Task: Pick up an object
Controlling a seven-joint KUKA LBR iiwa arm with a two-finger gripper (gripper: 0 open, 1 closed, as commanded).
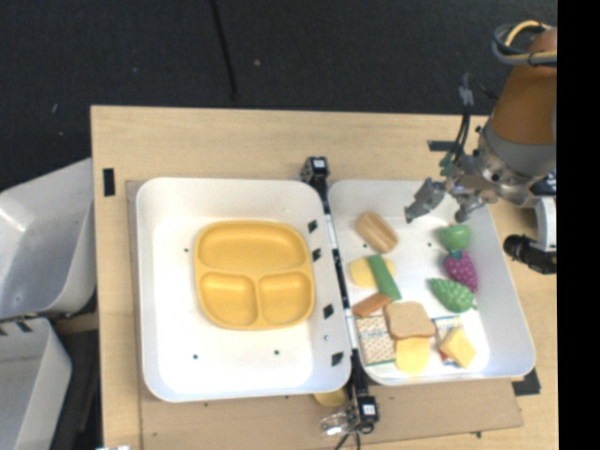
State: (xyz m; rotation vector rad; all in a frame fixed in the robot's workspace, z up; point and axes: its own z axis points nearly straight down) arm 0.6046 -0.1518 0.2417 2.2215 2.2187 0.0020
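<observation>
1. Hovering over the right bin's [506, 340] upper area, the gripper [441, 198] grips nothing; you cannot tell its finger state from this angle.
2. Your candidates sit below it: bread roll [376, 232], grapes [460, 270], green leafy piece [452, 294], toast slice [409, 321], cheese wedge [457, 348].
3. Risk: the pieces crowd and overlap, so a descent may nudge a neighbour or pinch two.
4. Smooth, rounded plastic toys likely slip.
5. Left bin [169, 345] carries a glossy yellow divided plate [253, 274].
</observation>
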